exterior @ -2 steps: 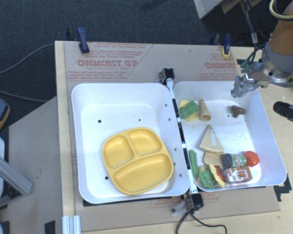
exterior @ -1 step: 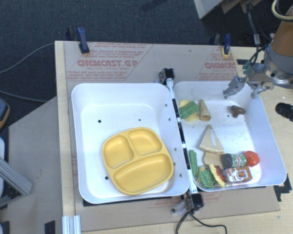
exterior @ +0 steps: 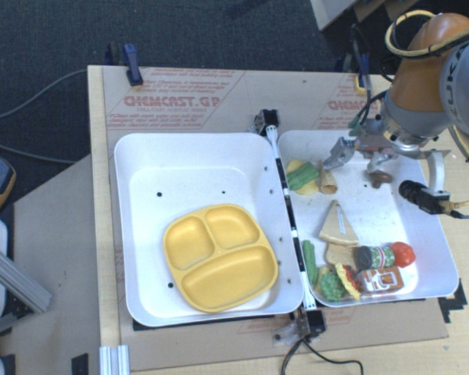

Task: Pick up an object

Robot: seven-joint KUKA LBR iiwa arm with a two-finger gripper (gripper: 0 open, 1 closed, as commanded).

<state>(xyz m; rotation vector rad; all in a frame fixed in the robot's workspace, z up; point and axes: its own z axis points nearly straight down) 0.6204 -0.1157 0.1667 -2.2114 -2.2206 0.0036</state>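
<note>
At the near edge of the right bin (exterior: 445, 276) a cluster of toy foods is seen: a green piece (exterior: 329, 285), a red-and-white packet (exterior: 379, 278) and a red tomato-like piece (exterior: 403, 253), lying close together. Just beyond them a tan wedge (exterior: 338, 225) is laid with its long axis running near to far, its point toward the far side. In the left bin (exterior: 141, 209) a yellow divided plate (exterior: 220, 257) is set toward the near side. Farther back in the right bin, a green-and-yellow piece (exterior: 301, 175) and a small tan cone (exterior: 328, 182) are found by the dividing wall. The end effector (exterior: 364, 157) is held over the far part of the right bin, its fingers spread apart with nothing between them. The cone is judged the nearest candidate, lying just nearward and leftward of the end effector.
</note>
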